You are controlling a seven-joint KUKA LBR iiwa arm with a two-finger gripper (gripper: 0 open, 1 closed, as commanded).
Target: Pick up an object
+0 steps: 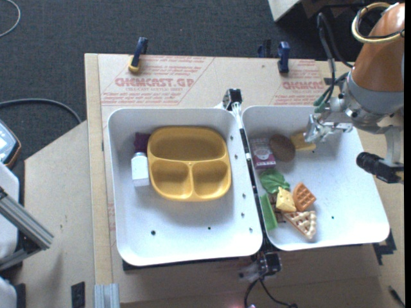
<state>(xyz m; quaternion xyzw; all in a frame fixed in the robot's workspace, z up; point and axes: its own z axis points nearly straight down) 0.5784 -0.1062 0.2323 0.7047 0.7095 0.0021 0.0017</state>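
My gripper (316,132) hangs low over the back of the right bin (359,204), below the arm's orange band. A tan flat piece (302,144) lies just under and left of it, touching or nearly touching. A brown round item (281,147) sits beside that piece, with a pink packet (262,153) further left. Toward the front lie a green leaf (274,181), a yellow cheese wedge (286,200), an orange cracker (304,196), a waffle piece (304,224) and a green strip (268,212).
The left bin (122,223) holds a yellow divided plate (189,162), a small white bottle (140,170) and a dark purple item (142,140) behind it. Blue clamps (283,56) hold the board at the back. A black part of the arm (379,165) overhangs the right bin's right rim.
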